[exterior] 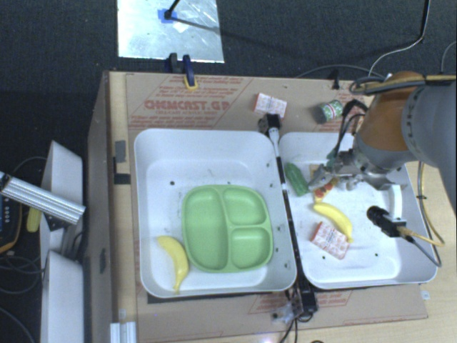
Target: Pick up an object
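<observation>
While claw (330,181) hovers, banana (333,217) lies just below.

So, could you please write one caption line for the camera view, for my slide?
KUKA arm lowers its gripper into the right bin near a banana; the left bin holds a green tray.

A dark, speckled carpet floor (57,41) surrounds the bench (207,102), whose top is brown board printed with red lettering along its far edge. Beyond that far edge a shiny, crinkled silver sheet (170,18) lies flat on the floor, with a scrap of blue tape (167,16) on it. Off the bench's left edge stand white panels (63,184) and a slanted metal rail (43,197). Thin cables (408,45) trail over the floor past the far right corner. The light is even and soft.
</observation>
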`<action>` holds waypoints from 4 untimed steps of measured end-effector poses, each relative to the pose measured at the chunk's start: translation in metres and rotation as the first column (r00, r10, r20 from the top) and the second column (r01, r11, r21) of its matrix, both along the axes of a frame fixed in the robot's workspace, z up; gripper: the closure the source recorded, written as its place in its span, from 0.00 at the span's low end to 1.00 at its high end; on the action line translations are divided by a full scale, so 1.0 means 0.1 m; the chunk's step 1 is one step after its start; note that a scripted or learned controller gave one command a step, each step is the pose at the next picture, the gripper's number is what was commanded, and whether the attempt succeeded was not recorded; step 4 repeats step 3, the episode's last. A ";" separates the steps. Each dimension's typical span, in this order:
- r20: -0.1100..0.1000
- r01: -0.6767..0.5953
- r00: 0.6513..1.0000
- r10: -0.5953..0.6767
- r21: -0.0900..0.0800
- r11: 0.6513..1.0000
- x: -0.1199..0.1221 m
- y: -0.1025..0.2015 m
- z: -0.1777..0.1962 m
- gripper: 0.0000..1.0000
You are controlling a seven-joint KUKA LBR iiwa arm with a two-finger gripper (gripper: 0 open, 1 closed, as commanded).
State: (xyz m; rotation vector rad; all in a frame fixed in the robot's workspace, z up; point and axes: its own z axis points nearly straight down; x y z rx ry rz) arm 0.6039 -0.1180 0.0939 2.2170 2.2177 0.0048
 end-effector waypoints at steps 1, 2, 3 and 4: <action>-0.007 -0.001 1.000 0.001 0.002 1.000 -0.71 0.11 -0.10 0.00; -0.003 -0.002 1.000 0.002 0.002 1.000 -0.70 0.11 0.01 1.00; -0.002 -0.004 1.000 0.004 0.003 1.000 -0.60 0.69 0.91 1.00; -0.002 -0.004 1.000 0.004 0.003 1.000 -0.60 0.69 0.91 1.00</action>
